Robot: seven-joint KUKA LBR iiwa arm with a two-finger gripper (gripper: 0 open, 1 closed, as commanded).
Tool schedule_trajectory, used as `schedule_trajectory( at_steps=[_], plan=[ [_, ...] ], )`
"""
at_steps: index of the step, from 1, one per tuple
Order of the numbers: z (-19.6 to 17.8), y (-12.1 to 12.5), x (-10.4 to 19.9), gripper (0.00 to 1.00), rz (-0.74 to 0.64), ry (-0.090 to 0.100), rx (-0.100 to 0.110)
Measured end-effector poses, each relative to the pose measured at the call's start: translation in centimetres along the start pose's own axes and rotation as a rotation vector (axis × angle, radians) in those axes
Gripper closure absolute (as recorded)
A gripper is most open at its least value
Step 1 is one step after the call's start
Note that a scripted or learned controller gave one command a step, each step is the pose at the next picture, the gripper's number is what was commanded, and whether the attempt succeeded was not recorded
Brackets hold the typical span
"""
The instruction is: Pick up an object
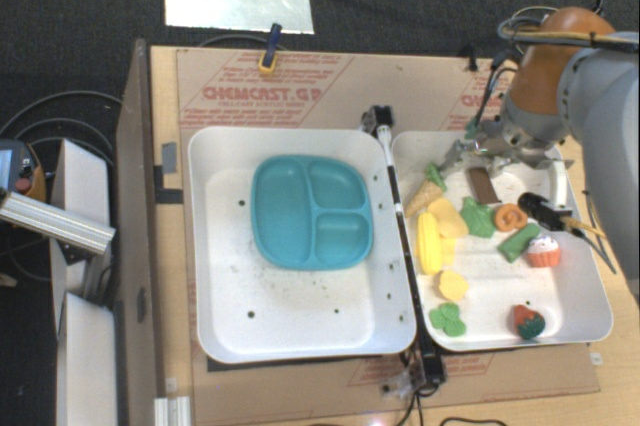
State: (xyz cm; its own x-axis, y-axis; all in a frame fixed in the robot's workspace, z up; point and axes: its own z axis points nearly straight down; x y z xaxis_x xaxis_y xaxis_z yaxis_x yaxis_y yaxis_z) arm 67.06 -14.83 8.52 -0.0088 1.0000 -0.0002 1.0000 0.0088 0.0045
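Cannot tell the jaw state on the gripper [487, 157], poised over the right bin [590, 314]. Risks nudging the brown block [482, 185], just beneath, into the toy food [430, 244] (all packed close) and closing on nothing.

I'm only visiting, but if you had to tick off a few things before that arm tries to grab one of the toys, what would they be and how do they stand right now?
1. Toys available in the right bin: ok, a yellow corn cob, cupcake and strawberry lie there.
2. Gripper over that bin: ok, at its back end above a brown piece.
3. Fingers open: cannot tell.
4. Target stands alone: not ok, the middle toys crowd together.
5. Left bin ready: ok, it holds a teal divided plate.
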Motion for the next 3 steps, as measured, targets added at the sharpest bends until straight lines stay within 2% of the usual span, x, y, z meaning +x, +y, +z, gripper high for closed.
schedule_trajectory(
  at_steps=[1, 2, 3],
  plan=[
    [-4.5, -3.1, -3.0, 0.0, 0.009, 0.0, 0.003],
    [-0.5, -6.1, -1.0, 0.0, 0.008, 0.001, 0.007],
    [-0.1, -0.4, 2.8, 0.0, -0.003, -0.001, 0.016]
  ],
)
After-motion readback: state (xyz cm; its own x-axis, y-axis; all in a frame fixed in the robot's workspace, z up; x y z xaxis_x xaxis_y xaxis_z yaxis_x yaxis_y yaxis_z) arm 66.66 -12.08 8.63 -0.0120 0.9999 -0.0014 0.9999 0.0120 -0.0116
